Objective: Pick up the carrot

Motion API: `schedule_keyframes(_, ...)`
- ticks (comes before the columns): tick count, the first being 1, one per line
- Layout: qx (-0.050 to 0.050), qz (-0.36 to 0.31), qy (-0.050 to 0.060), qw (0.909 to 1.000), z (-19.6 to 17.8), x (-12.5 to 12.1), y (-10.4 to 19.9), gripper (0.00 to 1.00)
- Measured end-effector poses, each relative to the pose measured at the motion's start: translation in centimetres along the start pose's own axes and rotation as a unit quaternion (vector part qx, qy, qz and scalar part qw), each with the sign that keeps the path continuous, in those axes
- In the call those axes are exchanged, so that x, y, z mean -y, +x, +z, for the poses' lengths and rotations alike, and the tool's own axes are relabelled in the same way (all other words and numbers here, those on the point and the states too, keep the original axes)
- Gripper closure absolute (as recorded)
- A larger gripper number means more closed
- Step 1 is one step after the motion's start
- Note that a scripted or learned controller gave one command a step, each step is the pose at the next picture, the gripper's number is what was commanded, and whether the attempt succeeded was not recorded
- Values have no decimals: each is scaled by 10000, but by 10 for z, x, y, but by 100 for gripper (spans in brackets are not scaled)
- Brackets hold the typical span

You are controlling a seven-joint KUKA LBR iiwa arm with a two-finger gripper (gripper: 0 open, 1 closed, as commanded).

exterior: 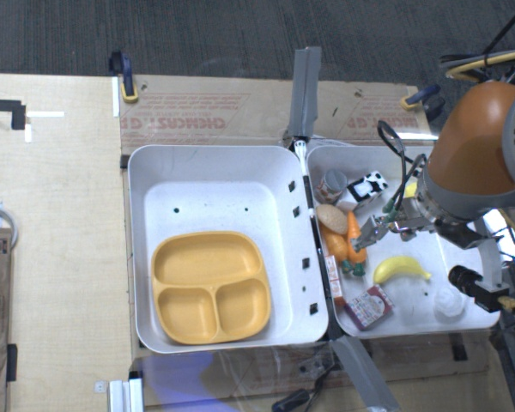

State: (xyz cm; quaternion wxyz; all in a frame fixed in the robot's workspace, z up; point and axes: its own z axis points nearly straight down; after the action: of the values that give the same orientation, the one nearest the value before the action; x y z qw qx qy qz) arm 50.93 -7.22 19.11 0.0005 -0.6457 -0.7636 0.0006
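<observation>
Over the right bin (412, 312), gripper (371, 234) low beside the carrot (353, 230), finger spread impossible to tell, carrot against the left wall among a tan round thing (331, 219), curved yellow banana (401, 269), crinkled red packet (368, 307), black-and-white toy (366, 186), left bin (215, 187) bearing a smooth yellow divided plate (211, 287).

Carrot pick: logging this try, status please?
Gripper over right bin, beside carrot. Carrot lying by bin's left wall. Bread roll touching it, banana nearby.
</observation>
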Motion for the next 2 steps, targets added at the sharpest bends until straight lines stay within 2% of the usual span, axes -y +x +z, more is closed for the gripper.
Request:
schedule_keyframes(1,-3,117,8,9999,0,31,5,0)
schedule_keyframes(2,-6,-1247,8,9922,59,3,-24,0)
